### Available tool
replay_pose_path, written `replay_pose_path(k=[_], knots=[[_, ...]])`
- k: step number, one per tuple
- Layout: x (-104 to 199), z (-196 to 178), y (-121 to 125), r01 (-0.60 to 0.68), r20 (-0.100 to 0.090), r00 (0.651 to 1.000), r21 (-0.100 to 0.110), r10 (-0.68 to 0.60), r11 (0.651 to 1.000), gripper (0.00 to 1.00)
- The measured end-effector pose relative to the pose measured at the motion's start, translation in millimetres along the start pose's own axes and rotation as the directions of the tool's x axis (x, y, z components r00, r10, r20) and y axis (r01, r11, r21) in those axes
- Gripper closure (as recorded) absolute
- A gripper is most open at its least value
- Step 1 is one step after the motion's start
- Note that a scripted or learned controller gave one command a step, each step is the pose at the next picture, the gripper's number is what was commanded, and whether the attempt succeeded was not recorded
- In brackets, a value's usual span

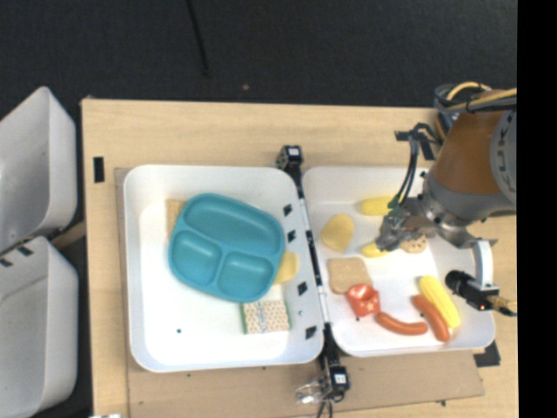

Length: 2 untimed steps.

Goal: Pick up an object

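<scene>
White plastic, shallow and round-cornered, forms the right bin (344,338), over which the dark two-finger pincer (393,236) is lowered; whether it is apart or together cannot be told. Touching its tip lies a small glossy yellow lump (375,251); a speckled round biscuit (415,245) sits just right. Left rests a smooth pale-yellow wedge (338,231); above, a curved yellow piece (376,205). Below lie a tan toast square (348,273), a red pepper (364,300), a ridged corn cob (438,297) and an orange sausage (401,324). Far left, a teal compartmented tray (226,246).
</scene>
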<state>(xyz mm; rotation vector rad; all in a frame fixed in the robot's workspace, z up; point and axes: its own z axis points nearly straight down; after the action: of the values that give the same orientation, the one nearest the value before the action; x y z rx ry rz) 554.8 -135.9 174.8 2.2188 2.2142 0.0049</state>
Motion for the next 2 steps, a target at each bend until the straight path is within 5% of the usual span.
replay_pose_path(k=[1, 2], knots=[[-1.1, -64.6, 2.5, 0.004, 0.000, 1.000, -0.002, -0.004, 1.000, 1.00], [-1.7, -65.8, 3.3, 0.007, -0.002, 1.000, 0.005, -0.007, 1.000, 1.00]])
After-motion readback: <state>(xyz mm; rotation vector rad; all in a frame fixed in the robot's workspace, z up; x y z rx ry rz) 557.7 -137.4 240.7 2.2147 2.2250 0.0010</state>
